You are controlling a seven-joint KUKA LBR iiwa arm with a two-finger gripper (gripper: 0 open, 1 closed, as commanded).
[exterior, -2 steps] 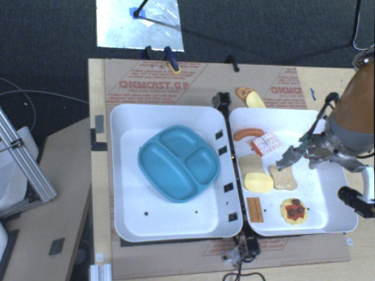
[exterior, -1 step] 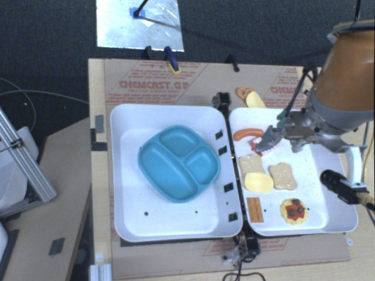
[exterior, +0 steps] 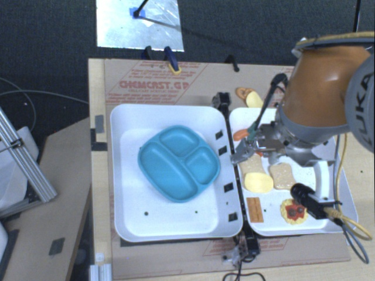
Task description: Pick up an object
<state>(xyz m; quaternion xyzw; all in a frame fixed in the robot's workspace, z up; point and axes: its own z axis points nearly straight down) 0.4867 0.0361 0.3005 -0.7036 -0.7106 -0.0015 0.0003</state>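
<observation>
Two white bins (exterior: 126, 174), one blue plate (exterior: 179, 163) (three compartments)

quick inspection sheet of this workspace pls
surface: two white bins side by side, left bin, right bin, on a cardboard sheet
job's things: toy food in right bin: yellow piece, toast slice, pizza piece, orange block
clutter: blue divided plate in left bin
grippers: end effector low over right bin's left edge
cables: black cable along arm
surroundings: foil sheet on dark floor
</observation>
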